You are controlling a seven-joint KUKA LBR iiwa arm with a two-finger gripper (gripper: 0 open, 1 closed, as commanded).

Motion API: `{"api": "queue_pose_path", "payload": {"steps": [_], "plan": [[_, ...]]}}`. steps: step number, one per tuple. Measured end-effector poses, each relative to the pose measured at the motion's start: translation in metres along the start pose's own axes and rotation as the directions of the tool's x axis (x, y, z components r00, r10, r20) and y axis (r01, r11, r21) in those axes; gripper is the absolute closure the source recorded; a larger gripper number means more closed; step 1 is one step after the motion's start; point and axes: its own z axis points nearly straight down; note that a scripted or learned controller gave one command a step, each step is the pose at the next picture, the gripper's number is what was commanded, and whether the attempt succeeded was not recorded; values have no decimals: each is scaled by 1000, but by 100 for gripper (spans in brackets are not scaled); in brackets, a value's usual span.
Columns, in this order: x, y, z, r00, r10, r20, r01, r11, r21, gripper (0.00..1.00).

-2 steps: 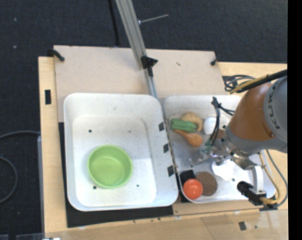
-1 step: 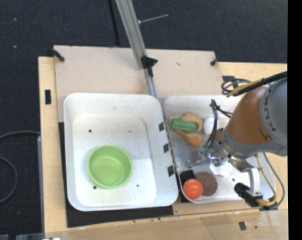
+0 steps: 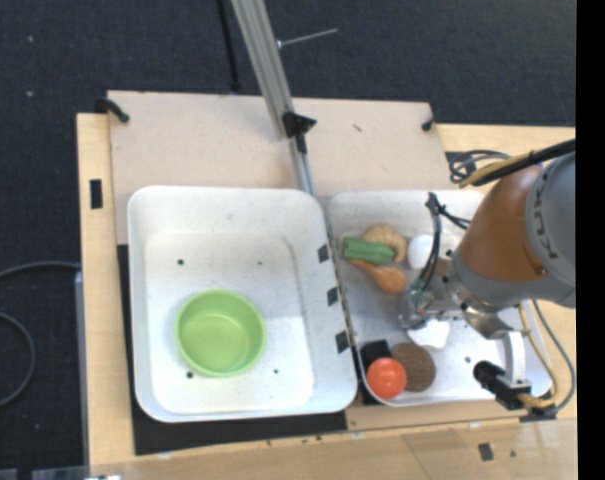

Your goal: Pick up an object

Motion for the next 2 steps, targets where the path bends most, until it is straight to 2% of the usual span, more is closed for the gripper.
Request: {"api": "queue_pose_path", "payload": {"steps": [2], "plan": [[0,13,-91,1000,-10,-1,10,1000,2,100]]}}
